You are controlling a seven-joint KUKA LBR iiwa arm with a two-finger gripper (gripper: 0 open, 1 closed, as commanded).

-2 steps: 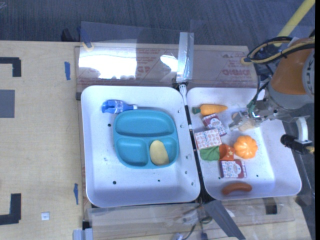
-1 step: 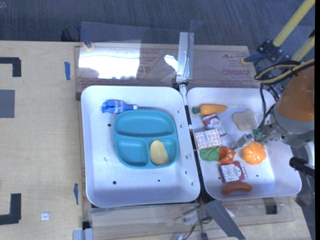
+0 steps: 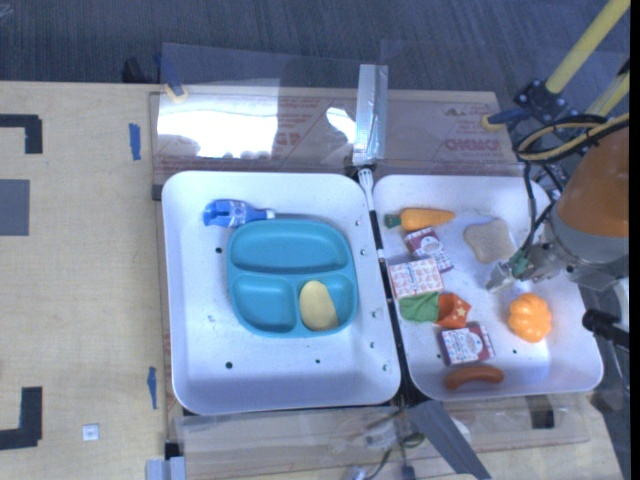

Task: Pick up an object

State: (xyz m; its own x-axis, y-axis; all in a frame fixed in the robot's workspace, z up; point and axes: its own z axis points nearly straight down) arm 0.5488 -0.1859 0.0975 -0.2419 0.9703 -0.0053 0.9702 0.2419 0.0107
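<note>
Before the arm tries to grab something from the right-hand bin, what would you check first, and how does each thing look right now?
1. Gripper is over the right bin: ok.
2. A target is near it: ok, the orange pumpkin toy lies just below and the beige piece just above.
3. Pumpkin toy has free space around it: ok.
4. Gripper is ready to close on something: cannot tell.
5. Nothing is already held: cannot tell.
6. Cables hang outside the bin: ok.
</note>
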